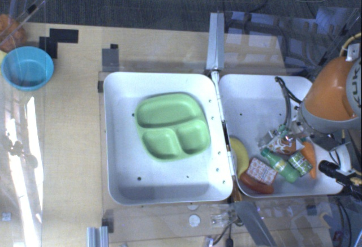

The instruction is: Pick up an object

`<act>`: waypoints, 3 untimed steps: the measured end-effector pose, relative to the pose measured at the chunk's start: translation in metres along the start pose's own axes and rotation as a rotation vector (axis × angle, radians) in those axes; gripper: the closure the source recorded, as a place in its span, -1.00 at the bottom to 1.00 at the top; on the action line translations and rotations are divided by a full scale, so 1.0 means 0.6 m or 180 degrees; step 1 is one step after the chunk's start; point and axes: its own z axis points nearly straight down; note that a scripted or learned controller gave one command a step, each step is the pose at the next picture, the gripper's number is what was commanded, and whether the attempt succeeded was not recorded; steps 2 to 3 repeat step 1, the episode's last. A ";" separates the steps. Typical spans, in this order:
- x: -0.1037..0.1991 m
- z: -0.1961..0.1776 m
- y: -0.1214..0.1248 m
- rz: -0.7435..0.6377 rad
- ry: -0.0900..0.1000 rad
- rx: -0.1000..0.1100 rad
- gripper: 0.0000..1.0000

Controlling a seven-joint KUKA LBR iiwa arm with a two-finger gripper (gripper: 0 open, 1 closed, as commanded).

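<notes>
Counting, we found two white bins: the left bin (121, 183) held one green divided tray (172, 125); the right bin (251, 99) held one small cluster of objects (277, 164) under the gripper (288, 133).

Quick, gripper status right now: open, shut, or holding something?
Gripper: cannot be told. It sits low over the pile of small objects in the right bin, too cluttered to read.

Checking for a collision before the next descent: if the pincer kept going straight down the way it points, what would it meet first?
Probably the orange-and-white packet in the right bin, just below the pincer. The green bottle lies beside it. Depth is unclear from this slanted view.
</notes>
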 end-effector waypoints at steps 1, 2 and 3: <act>0.001 -0.021 0.008 -0.0013 -0.0007 -0.0028 1.00; 0.001 -0.021 0.008 -0.0013 -0.0007 -0.0028 1.00; 0.001 -0.021 0.008 -0.0013 -0.0007 -0.0028 1.00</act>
